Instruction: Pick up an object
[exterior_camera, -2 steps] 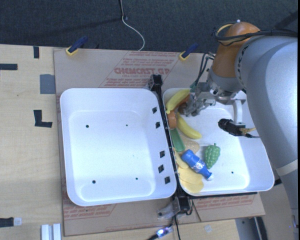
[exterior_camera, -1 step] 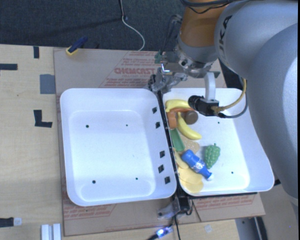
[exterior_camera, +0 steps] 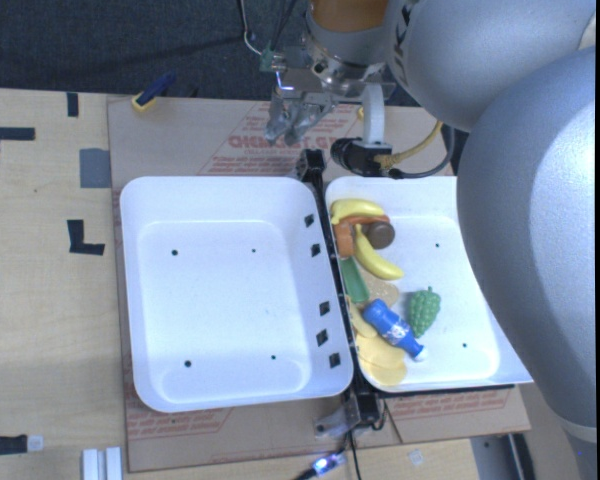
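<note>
So the stuff to grab is all piled along the left wall of the right bin, lower-middle right of the frame: two yellow bananas, a brown chunk sitting on them, a green strip, a blue bottle-looking thing, a green bumpy fruit and a pale yellow piece at the bottom. The left bin sits right beside it, the rims touching. My gripper hangs up at the top center of the frame, over the cardboard sheet behind the bins, well apart from the pile, and it's carrying nothing; I can't tell if it's spread or pinched from this angle. My worry: everything is stacked and jammed against that wall, so a descent could clip the rim or pinch two things and drop both, and the rounded bananas look likely to roll out. There's red print on the cardboard, too blurry to read. No brands I can make out.
</note>
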`<state>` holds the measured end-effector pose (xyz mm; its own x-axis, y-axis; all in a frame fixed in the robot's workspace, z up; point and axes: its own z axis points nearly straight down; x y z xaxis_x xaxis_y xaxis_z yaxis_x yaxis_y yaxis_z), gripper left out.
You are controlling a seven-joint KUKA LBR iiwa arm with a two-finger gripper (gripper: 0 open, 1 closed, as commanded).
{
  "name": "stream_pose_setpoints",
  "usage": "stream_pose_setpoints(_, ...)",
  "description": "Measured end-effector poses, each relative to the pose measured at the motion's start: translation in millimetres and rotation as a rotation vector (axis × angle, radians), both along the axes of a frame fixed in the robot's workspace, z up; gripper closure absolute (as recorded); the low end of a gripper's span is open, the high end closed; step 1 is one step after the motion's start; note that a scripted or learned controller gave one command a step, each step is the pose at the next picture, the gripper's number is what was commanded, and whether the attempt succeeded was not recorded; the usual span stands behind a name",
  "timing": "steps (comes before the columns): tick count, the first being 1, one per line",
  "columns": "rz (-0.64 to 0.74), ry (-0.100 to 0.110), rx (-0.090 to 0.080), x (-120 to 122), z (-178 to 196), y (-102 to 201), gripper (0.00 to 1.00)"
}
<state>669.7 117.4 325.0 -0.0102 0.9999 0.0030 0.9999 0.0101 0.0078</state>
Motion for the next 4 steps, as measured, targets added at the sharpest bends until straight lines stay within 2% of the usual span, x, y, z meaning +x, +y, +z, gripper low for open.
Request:
stream_pose_setpoints(1, 0.004, -0.009, 0.006, -2.9, 148.8, 105.1, 1.00)
stream_pose_setpoints(2, -0.006, 0.001, -0.001, -12.7, 214.9, 116.6, 1.00)
stream_pose_setpoints(3, -0.010, 0.025, -0.010, -14.6, 54.0, 114.9, 1.00)
stream_pose_setpoints(4, -0.006, -0.001, 0.000, -1.4, 158.5, 116.6, 1.00)
